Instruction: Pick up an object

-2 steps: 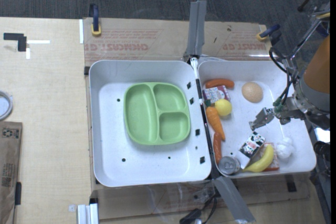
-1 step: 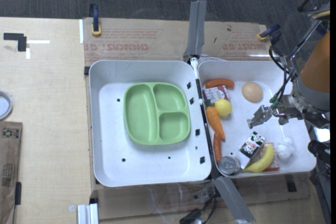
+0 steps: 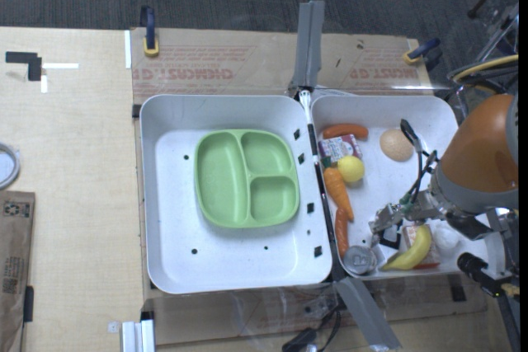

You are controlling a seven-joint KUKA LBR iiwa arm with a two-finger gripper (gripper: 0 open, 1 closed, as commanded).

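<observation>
Fingers: mine, at the gripper (image 3: 388, 220), low in the right bin (image 3: 445, 107); whether they are apart or together I cannot tell, the metal parts there blur together.
Hold: nothing visibly between my fingers, so I judge the pick not yet made.
Nearest object: the banana (image 3: 412, 250), just beside my fingertips toward the bin's front; likely the target, since my wrist is angled down over that corner.
Beside it: a small packet (image 3: 407, 237) touching the banana, and a round metal lid (image 3: 359, 260) at the front-left corner; crowding here could spoil a grasp.
Farther objects: carrot (image 3: 337, 192) along the divider, lemon (image 3: 351, 169) and a printed wrapper (image 3: 337, 148) above it, sausage (image 3: 345, 130) at the back wall, egg (image 3: 397, 146) to the back right; all well apart from me.
Arm: my orange band (image 3: 487, 152) reaches in from the right, over the bin's right wall.
Left bin (image 3: 157, 177): holds a green divided plate (image 3: 247, 178), lying flat in the middle, well clear of my work.
</observation>
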